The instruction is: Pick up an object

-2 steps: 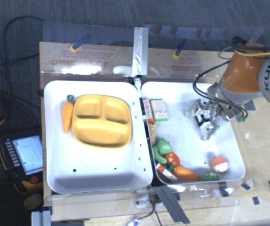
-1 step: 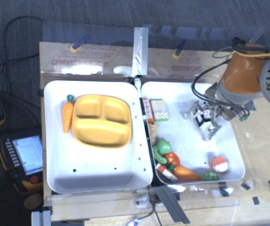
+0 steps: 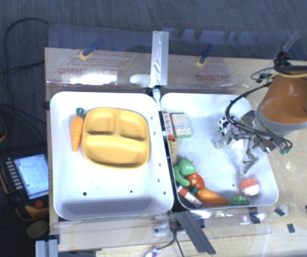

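Worktop [image 3: 57, 58] carries two white bins; left bin [image 3: 110, 197] is taken up by a yellow tray [image 3: 116, 135] with a carrot [image 3: 76, 131] beside it. Gripper [image 3: 248, 157] is seen low over the right bin [image 3: 201, 103]; finger opening cannot be told, nothing seen held. Likely target: small red-white object [image 3: 249, 186] just below. Descent should be centred on it, kept off the bin wall.

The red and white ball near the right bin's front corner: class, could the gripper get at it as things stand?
Probably yes. The red and white ball lies by itself on the right bin's floor, just below the gripper, with nothing between them.
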`<state>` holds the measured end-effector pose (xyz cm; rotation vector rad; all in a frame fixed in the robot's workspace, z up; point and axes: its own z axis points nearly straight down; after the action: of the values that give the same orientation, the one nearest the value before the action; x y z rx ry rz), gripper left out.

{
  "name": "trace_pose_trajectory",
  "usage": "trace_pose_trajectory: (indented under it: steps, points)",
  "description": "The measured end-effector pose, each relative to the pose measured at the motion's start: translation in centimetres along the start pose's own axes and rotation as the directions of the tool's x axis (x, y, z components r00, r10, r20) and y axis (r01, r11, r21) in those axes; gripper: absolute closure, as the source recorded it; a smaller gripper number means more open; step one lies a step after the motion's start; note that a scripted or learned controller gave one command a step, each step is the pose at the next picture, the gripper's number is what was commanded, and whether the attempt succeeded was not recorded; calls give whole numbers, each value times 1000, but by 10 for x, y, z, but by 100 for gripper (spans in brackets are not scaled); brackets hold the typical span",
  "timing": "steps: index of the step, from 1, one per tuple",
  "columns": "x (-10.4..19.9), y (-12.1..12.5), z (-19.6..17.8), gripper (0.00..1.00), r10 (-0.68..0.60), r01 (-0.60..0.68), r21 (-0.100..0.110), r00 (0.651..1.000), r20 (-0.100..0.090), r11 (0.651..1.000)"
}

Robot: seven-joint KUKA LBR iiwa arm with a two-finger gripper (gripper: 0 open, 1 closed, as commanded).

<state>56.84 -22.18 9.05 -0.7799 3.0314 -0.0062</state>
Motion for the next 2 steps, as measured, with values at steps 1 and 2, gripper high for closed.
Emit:
trace_pose_trajectory:
  steps: [1, 2]
  points:
    - [57, 30, -3, 0, -37, 37, 13, 999, 9, 999]
    - [-10, -8, 0, 0, 14, -14, 6, 1000, 0, 1000]
